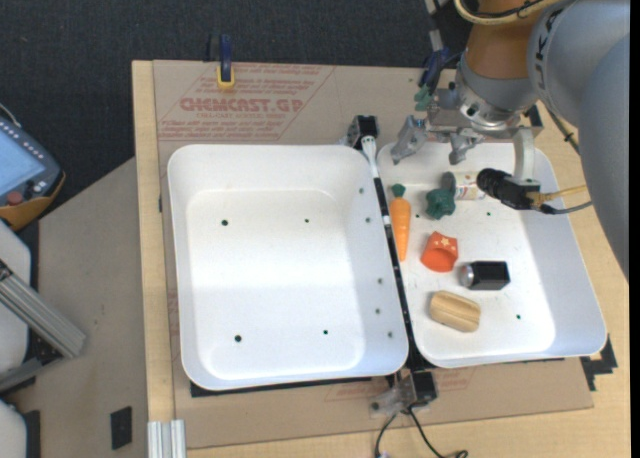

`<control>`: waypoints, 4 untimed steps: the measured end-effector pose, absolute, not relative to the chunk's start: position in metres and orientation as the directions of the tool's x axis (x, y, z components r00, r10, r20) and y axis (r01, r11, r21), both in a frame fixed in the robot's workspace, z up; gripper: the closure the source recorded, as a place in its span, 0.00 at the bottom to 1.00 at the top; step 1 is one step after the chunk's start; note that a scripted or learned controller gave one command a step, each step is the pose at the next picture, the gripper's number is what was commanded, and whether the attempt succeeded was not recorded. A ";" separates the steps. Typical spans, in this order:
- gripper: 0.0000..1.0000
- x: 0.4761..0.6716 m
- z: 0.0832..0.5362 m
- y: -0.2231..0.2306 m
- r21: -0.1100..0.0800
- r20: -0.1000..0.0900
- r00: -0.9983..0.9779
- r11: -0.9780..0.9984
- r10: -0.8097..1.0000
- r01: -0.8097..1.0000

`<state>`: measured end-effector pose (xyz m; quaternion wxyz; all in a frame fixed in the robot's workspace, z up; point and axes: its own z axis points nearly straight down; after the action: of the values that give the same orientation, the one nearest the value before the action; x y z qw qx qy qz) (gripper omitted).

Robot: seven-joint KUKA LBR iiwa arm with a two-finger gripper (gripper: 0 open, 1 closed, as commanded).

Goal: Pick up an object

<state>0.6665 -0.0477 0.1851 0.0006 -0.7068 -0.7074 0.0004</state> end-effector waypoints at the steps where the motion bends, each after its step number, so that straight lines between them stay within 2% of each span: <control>1: 0.00 0.666 0.185 -0.048 -0.001 0.000 -0.001 0.001 1.000 1.000; 4: 0.00 0.666 0.185 -0.048 -0.001 0.000 -0.001 0.001 1.000 1.000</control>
<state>0.6665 -0.0477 0.1851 0.0006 -0.7069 -0.7074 0.0004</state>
